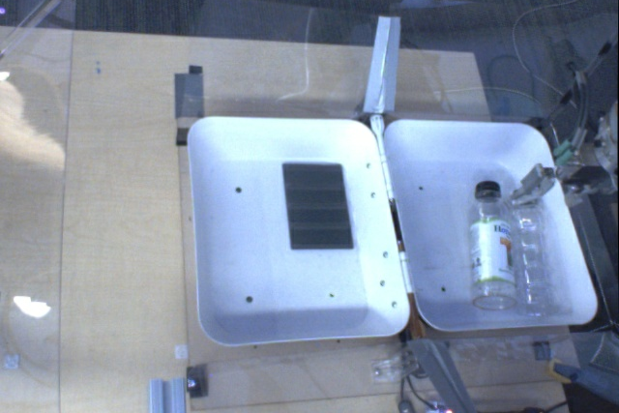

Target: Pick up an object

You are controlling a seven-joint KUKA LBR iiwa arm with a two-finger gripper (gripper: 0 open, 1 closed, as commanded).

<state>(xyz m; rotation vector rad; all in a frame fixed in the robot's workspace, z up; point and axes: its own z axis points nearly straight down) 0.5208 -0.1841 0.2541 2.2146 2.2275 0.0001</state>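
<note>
Wooden table [116, 237], two bins; bottle [491, 251] lying in right bin [435, 160], ungrasped; gripper [535, 181] beside cap, finger state unclear.

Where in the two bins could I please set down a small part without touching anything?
Right bin: bare floor left of the bottle, toward the divider. Left bin: bare strips around the dark pad. It's crowded along the right bin's right side, where the bottle and gripper sit.

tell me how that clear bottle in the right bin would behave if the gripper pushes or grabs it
The clear bottle lies on its side in the right bin, so a sideways nudge would probably roll it. It looks see-through and mostly empty, so likely light. Its smooth round wall may slip between the fingers unless the gripper squeezes across the middle.
</note>
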